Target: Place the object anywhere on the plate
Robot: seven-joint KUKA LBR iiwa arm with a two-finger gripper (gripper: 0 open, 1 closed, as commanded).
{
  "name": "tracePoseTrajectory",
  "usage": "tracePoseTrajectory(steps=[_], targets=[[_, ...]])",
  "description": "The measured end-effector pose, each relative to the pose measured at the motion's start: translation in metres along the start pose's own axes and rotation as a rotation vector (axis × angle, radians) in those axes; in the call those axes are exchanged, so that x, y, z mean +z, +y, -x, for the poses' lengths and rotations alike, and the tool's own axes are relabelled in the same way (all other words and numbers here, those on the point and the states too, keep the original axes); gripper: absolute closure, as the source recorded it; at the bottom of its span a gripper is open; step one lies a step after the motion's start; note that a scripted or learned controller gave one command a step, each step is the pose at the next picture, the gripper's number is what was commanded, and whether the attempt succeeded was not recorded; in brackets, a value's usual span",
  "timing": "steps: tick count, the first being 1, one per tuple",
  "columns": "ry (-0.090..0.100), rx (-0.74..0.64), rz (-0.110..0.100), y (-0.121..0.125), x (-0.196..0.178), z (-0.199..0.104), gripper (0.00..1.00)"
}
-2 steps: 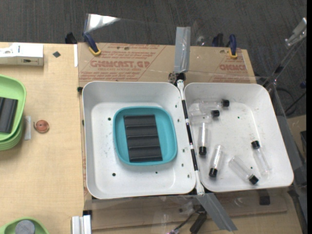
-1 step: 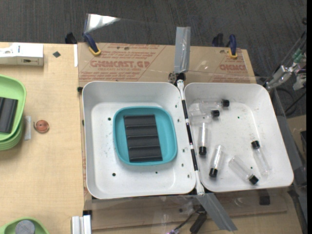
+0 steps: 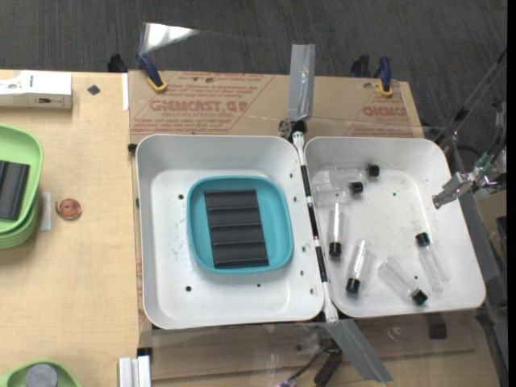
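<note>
You see teal plate [image 3: 239, 225] in left bin [image 3: 161, 240] | vials [image 3: 335, 230] at 3 o'clock in right bin [image 3: 451, 240] | claw state: cannot tell

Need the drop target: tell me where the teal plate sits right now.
In the camera view, the teal plate lies in the middle of the left white bin, with a dark ribbed block on it, left of the vial-filled right bin.

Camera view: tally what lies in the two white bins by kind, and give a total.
Clear vials with black caps: 6
Teal plate: 1
Dark ridged block on the plate: 1
Total: 8
</note>
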State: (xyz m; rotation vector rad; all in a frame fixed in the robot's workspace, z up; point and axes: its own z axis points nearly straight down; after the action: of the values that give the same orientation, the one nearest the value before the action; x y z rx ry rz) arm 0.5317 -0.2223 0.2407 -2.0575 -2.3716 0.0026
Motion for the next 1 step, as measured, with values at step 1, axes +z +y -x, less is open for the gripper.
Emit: tracePoseTrajectory(steps=[1], targets=[[-0.002, -0.036, 0.001, -0.0129, -0.1731, -0.0019, 0.0]])
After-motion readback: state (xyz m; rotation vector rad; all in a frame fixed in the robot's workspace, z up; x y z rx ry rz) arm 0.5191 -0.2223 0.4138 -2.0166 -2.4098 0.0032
